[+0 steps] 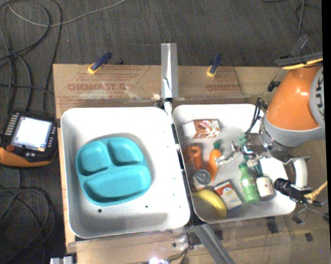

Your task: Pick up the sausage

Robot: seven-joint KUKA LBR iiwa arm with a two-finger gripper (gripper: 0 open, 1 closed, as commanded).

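The sausage [194,155] lies in the right bin [230,111], toward nine o'clock of its clutter, just beside the carrot [213,159] and above a tin [202,179]; the end effector [236,150] hangs near the carrot's three o'clock side, and whether it is released or clenched I cannot tell. The risk is crowding: a descent could catch the carrot or green bottle [247,181] instead, or nudge the sausage against the bin wall. The desk is cardboard-topped with clamps at twelve o'clock; cables cross the dark floor; a pendant [28,138] sits at nine o'clock.
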